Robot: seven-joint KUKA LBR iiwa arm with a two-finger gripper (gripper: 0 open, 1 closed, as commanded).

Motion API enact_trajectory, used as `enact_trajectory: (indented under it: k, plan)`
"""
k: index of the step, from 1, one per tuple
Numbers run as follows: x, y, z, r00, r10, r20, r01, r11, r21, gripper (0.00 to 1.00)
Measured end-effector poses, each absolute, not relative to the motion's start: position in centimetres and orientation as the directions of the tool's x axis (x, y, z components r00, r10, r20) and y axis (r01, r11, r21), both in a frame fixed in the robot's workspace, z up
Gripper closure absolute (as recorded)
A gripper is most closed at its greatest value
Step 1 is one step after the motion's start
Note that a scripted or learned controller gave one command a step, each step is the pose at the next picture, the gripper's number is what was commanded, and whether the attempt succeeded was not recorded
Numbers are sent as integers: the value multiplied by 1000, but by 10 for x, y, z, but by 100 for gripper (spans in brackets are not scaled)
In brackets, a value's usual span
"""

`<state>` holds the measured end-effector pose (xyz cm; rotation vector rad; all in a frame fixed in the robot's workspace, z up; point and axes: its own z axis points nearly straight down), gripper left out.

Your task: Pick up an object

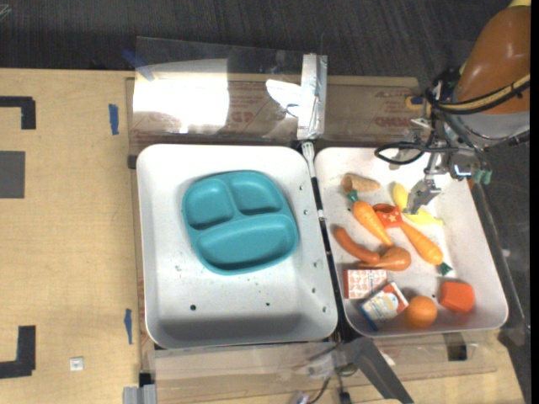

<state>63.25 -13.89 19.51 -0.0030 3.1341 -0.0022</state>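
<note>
The right bin [487,255] holds several toy foods. Two carrots [370,220] [424,242] lie near its middle, with a red piece [387,215] between them. A yellow piece [399,197] and another yellow piece [427,220] sit at the upper middle. My gripper [421,197] hangs over the bin's upper part, between those two yellow pieces and just above them. I see nothing lifted off the bin floor.
A bread piece [362,183], a sausage [354,244], a brown lump [394,260], two small cartons [366,282] [383,303], an orange [420,310] and a red-orange block [457,296] share the right bin. The left bin [160,251] holds a teal divided plate [240,220]. Cables hang by the wrist.
</note>
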Motion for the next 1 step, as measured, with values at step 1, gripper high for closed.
enact_trajectory:
  k: [1]
  plan:
    - [607, -101, 97, -1000, -12, -12, -12, 1000, -2, 0]
